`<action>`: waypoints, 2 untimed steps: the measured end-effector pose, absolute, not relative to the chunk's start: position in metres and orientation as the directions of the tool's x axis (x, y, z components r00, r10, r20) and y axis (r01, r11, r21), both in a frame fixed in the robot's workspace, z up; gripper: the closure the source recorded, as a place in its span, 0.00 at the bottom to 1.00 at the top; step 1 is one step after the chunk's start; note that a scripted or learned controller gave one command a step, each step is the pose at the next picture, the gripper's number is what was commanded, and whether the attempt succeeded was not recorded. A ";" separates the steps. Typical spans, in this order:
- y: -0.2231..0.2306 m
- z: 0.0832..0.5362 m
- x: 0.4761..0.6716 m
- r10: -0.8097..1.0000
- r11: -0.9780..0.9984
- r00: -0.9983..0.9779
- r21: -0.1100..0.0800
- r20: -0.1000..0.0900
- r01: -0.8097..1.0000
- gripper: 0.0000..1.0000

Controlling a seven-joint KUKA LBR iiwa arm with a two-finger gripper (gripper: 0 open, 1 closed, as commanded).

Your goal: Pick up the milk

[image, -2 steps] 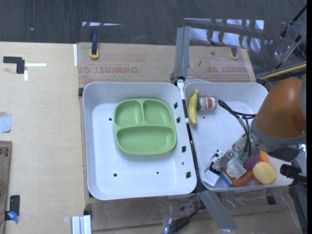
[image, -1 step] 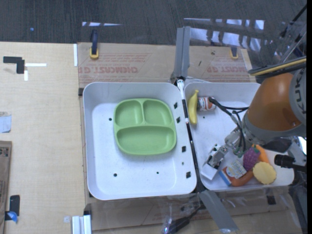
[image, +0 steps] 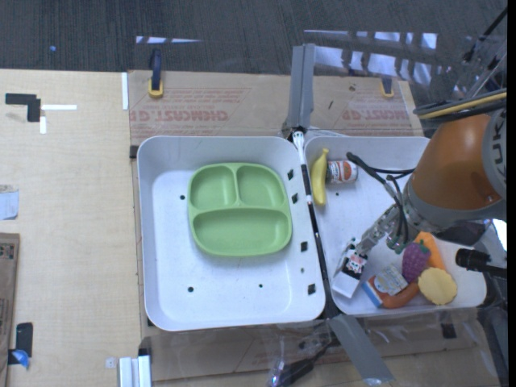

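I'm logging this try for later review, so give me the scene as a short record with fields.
task item: milk carton, near the front left corner of the right bin
gripper: low over the right bin, just right of the milk carton
right bin, other items: banana, small can, purple grapes, lemon
left bin: green divided plate

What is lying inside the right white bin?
In the right white bin: a yellow banana, a small can, a black-and-white milk carton, purple grapes, a yellow lemon. The grey-orange arm covers the rest.
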State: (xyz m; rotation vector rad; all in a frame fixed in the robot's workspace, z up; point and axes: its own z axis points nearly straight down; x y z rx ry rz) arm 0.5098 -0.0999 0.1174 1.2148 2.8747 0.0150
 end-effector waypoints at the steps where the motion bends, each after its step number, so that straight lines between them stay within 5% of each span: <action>1: -0.100 0.117 0.510 0.718 0.696 -0.696 0.017 -0.016 0.718 0.00; 2: -0.032 0.192 0.590 0.723 0.691 -0.691 0.001 -0.002 0.723 0.00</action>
